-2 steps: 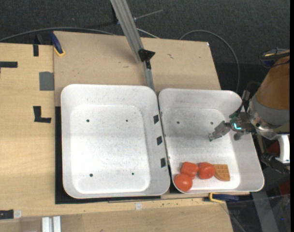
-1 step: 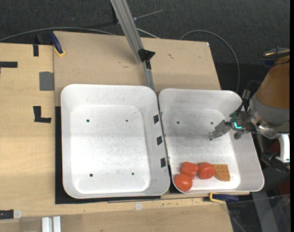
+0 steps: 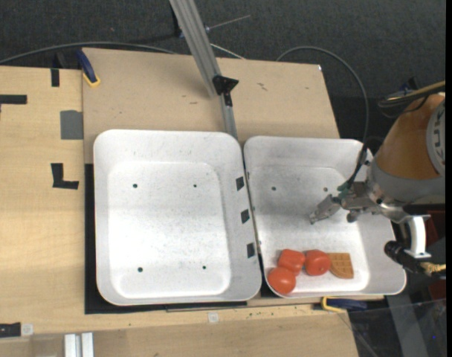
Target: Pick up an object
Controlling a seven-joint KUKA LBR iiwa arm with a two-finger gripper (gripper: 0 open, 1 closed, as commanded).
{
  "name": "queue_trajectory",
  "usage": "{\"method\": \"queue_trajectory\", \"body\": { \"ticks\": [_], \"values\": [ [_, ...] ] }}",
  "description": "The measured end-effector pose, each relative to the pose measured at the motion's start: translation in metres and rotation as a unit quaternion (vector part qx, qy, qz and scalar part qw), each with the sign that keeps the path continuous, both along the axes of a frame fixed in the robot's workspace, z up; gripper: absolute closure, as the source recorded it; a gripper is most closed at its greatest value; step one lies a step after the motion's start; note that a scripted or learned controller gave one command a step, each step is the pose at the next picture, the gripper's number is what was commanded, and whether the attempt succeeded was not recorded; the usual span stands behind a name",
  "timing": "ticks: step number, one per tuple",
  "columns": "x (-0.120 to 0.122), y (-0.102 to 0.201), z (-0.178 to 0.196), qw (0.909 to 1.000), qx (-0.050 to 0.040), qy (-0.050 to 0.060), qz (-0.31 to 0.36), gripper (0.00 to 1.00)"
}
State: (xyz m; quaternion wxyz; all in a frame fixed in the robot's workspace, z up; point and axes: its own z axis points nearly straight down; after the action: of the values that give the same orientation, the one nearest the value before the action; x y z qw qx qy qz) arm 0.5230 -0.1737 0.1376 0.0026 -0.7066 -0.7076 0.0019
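In the right bin (image 3: 285, 162), along its front wall, lie three red rounded pieces: one (image 3: 291, 259), a second (image 3: 317, 262) to its right, and a third (image 3: 282, 280) in the front left corner. An orange waffle-patterned piece (image 3: 342, 265) rests just right of them. My gripper (image 3: 324, 210) hovers over the bin's middle right, a little behind these pieces and apart from them. Nothing shows in its grasp. The grey arm with its orange band (image 3: 412, 151) comes in from the right edge.
The left bin (image 3: 166, 143) adjoins the right one, with dark clips along the shared wall. A slanted metal pole (image 3: 200, 39) rises behind the bins. A yellow-handled clamp (image 3: 88, 69) sits at the bench's back left. Cables run behind the right bin.
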Motion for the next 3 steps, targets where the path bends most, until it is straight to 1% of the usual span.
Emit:
{"method": "queue_trajectory", "body": {
  "ticks": [1, 2, 3],
  "values": [
    [0.000, 0.000, -0.050, 1.0000, -0.0014, -0.003, 0.000, 0.00],
    [0.000, 0.001, -0.038, 1.0000, -0.0004, -0.003, 0.000, 1.00],
    [0.005, -0.007, 0.019, 1.0000, -0.0014, -0.005, 0.000, 1.00]
  ]
}}
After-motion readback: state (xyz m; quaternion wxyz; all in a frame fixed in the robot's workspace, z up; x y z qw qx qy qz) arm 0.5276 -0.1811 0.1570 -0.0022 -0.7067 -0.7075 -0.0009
